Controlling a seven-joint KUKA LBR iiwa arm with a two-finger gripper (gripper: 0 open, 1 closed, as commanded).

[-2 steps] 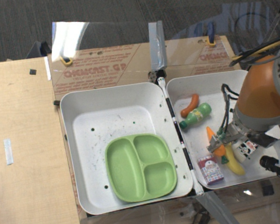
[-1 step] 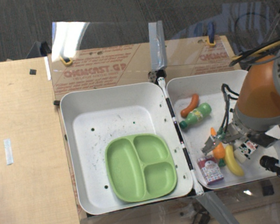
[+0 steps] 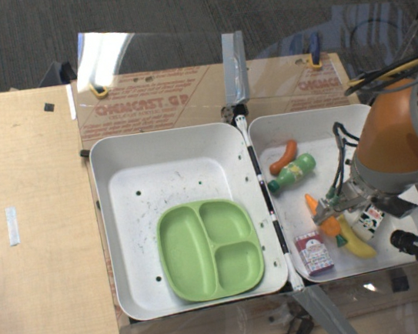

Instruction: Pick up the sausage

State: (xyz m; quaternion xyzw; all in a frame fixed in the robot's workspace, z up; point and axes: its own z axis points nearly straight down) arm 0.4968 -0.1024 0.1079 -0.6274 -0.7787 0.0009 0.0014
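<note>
Sausage [image 3: 283, 157] lies near far-left corner of right bin [image 3: 304, 118], just beyond green bottle [image 3: 292, 173]. My claw [image 3: 332, 210] low mid-bin by carrot [image 3: 312, 203]; can't tell its opening.

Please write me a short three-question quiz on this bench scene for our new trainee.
1. True or false: the sausage lies in the same bin as the green divided plate.
2. Which item lies right beside the sausage? A) the banana B) the green bottle C) the small pink carton
3. Fill in: the gripper hovers near the ____ end of the right bin, away from the sausage.

Key:
1. False; the plate sits in the left bin, the sausage in the right.
2. B.
3. Front (nearer the camera), over the orange carrot and banana.
</note>
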